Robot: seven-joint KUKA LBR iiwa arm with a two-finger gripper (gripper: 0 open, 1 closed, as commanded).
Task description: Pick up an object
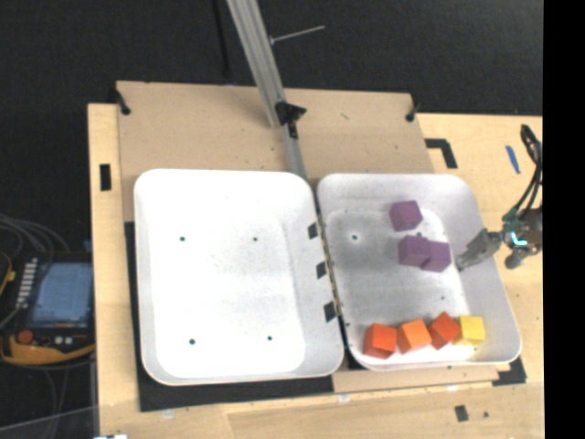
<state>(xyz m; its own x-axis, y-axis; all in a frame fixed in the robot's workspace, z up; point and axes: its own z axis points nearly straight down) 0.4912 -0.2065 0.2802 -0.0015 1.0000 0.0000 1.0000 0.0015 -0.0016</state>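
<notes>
The right white bin [366, 199] holds several small blocks. A purple cube [406, 214] lies near its middle, and two more purple cubes [414, 249] [438, 256] touch each other just below it. Along the front wall runs a row: a red-orange block [380, 339], an orange block [414, 334], a red block [445, 328] and a yellow block [472, 327]. My gripper [495, 248] hangs over the bin's right rim, a short way to the right of the purple pair. Nothing is visibly held in it.
The left white bin [155, 245] sits beside the right one, with black clips on the seam between them. A slanted metal rod [260, 53] comes down from the top to the bins' back edge. A control pendant [50, 305] lies off the bench at the left.
</notes>
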